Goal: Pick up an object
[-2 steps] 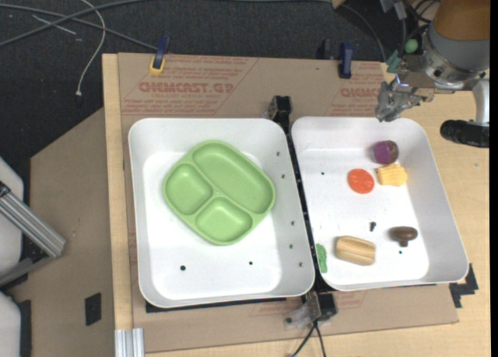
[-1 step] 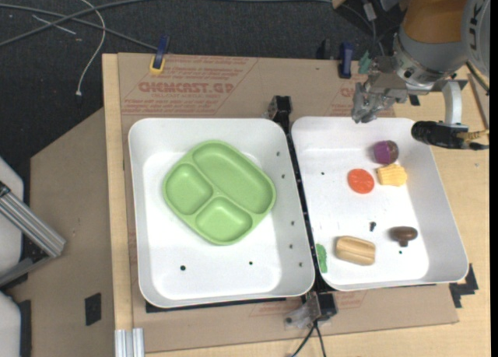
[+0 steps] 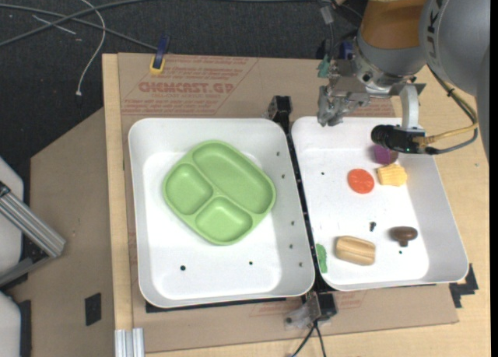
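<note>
The right bin (image 3: 342,200) holds several small items: an orange-red round piece (image 3: 360,181), a yellow block (image 3: 392,175), a purple piece (image 3: 384,154) partly under a black fitting, a tan bread-like loaf (image 3: 355,250), a brown mushroom-shaped piece (image 3: 403,234) and a green sliver (image 3: 320,257) at the bin's left wall. My gripper (image 3: 330,114) hangs over the far left corner of the right bin, apart from all of these, with nothing seen between its fingers.
The left bin (image 3: 156,270) carries a green three-compartment tray (image 3: 219,191). A black clamp (image 3: 278,107) sits at the far end of the divide between bins. The grey and orange arm (image 3: 405,13) fills the upper right. Cables lie on the dark floor behind.
</note>
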`<action>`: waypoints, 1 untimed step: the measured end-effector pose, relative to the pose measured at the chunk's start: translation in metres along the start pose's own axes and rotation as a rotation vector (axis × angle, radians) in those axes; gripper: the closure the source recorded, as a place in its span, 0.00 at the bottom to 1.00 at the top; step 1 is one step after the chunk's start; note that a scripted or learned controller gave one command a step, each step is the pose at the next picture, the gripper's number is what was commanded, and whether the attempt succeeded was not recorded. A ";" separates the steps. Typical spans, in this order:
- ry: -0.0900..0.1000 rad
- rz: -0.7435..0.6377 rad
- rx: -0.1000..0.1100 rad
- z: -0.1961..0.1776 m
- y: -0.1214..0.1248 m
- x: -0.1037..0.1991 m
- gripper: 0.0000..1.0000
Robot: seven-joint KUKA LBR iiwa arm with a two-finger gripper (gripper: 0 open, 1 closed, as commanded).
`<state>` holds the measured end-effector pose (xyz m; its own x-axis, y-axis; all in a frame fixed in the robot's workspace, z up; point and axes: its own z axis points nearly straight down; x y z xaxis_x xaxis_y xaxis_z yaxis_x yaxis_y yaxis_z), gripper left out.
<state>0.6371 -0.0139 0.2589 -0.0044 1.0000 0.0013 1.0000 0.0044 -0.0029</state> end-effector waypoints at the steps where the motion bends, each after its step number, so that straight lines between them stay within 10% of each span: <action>1: 0.000 -0.001 -0.005 -0.001 0.010 0.056 1.00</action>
<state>0.6469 0.0420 0.2597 -0.0053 1.0000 0.0011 1.0000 0.0053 0.0023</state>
